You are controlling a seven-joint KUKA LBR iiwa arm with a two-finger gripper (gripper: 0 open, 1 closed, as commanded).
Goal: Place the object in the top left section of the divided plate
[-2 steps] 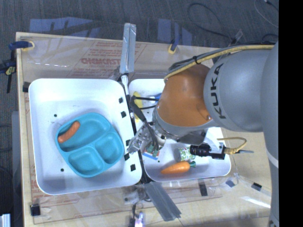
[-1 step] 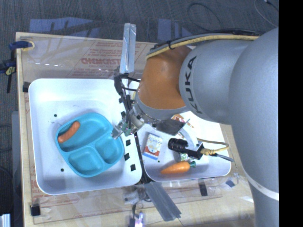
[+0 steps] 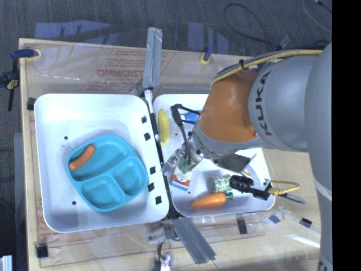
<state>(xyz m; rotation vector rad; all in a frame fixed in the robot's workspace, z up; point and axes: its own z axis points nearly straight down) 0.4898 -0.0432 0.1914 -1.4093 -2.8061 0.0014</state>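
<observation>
**A:** Starting big: grey jointed arm with an orange band (image 3: 254, 112), stretched in over the right shallow white plastic bin (image 3: 254, 203).

**B:** Next door, the left shallow white plastic bin (image 3: 56, 123), holding a blue three-section plastic plate (image 3: 127, 174).

**A:** And lying in that plate's top left section, an orange-brown sausage (image 3: 82, 157). Could be the job's piece, already home.

**B:** Or not. Over on the right: an orange carrot with a green stub (image 3: 210, 200) near the front wall, and a yellow banana-shaped piece (image 3: 163, 126) against the divider side.

**A:** Smaller again: a little white carton with red print and a green top (image 3: 181, 178), and right above it the two-finger gripper (image 3: 183, 164). Open or closed? Cannot tell, tucked under the wrist.

**B:** Reads like a pick on the carton. So: drop straight down, centre over it, squeeze across the narrow faces.

**A:** Lift well clear of both bin walls before crossing.

**B:** Then lower beside the sausage, not onto it, inside the top left ridge, and release low.
</observation>
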